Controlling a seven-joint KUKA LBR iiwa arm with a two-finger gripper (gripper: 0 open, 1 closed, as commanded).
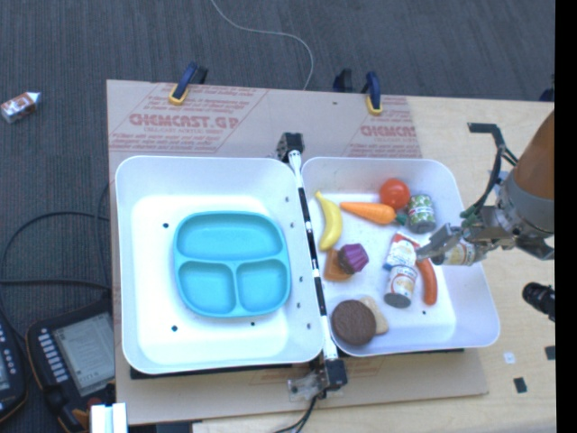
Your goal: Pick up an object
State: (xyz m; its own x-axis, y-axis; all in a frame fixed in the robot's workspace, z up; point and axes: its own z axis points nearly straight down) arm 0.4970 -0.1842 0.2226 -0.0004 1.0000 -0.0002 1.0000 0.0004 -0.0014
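White left bin (144, 242) holds a blue tray (233, 263); right bin (469, 318) holds toy food (368, 211).

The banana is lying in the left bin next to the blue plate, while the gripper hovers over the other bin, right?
Not quite. The banana lies in the right bin, near the carrot, not in the left bin with the blue plate. The camera view shows this. The gripper does hover over the right bin.
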